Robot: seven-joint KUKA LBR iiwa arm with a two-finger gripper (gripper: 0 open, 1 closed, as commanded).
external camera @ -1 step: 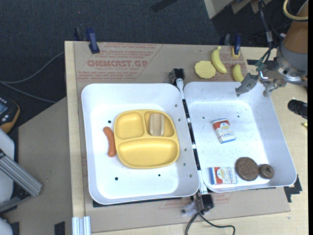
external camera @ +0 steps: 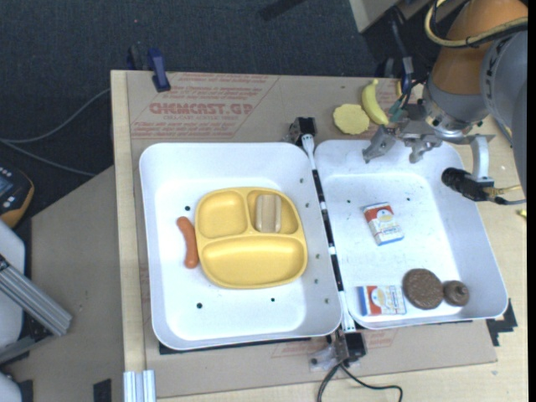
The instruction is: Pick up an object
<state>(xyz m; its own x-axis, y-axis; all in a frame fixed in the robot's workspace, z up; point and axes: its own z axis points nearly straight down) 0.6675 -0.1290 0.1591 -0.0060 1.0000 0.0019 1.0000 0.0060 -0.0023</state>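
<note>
small carton (external camera: 383, 224) in the right bin (external camera: 469, 249), long axis seemingly near-vertical.

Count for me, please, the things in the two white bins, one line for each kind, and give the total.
Yellow divided plate: 1
Tan item in the plate's upper right compartment: 1
Orange sausage-shaped item: 1
Small red and white cartons: 2
Brown round items: 2
Total: 7
</note>
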